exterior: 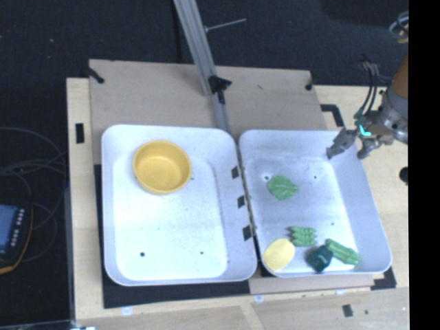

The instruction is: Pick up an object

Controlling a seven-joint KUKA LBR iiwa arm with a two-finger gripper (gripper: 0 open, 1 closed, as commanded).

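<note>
Four small things are counted in the right bin [357, 205]; one yellow bowl [162, 167] beside it. The gripper [352, 145] is seen spread open, empty.

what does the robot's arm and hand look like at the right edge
The hand is grey metal with two slim fingers and a small teal-lit spot at its base. Thin dark cables loop above it, and a bit of the arm's orange band shows behind.

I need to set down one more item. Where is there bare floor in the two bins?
Left bin: bare everywhere below and right of the yellow bowl. Right bin: free strip above the green leaf and middle band below it. Crowded: its near edge, with yellow piece, green pods and dark green pieces.
</note>
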